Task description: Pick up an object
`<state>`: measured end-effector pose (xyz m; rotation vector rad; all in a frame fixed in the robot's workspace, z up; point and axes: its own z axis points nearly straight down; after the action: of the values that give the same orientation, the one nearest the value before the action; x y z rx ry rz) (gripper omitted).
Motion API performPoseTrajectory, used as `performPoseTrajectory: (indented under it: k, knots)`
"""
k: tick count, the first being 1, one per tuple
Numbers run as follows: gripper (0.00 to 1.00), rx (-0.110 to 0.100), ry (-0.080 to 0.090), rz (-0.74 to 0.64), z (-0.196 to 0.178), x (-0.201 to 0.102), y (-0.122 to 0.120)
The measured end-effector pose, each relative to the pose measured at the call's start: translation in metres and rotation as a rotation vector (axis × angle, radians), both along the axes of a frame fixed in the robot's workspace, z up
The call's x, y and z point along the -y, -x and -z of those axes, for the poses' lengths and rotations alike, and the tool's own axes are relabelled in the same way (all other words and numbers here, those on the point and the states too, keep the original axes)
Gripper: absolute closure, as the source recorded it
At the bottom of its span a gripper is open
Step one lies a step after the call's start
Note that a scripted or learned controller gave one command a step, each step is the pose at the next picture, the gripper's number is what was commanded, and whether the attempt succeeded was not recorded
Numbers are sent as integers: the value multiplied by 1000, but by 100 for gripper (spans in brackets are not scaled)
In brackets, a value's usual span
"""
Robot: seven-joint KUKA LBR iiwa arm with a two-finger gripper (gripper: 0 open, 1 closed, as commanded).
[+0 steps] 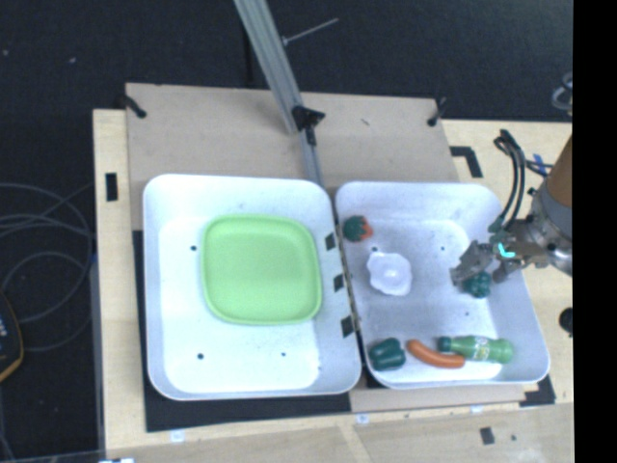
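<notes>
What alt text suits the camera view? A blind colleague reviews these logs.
A robot gripper hangs low over the right bin, which holds a white cup, a carrot and a green bottle. The left bin holds a green plate.

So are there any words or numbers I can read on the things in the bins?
No text can be read.
Green bottle: it has a lighter band like a label, too small and blurred to read.
Green plate: plain, no writing seen.
Orange carrot-like toy and white cup-like thing: no writing seen.
</notes>
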<state>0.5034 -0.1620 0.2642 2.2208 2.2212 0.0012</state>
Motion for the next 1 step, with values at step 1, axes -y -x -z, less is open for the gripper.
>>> performPoseTrajectory:
  k: [1]
  knots:
    - [0,0,0,0,0,0,0]
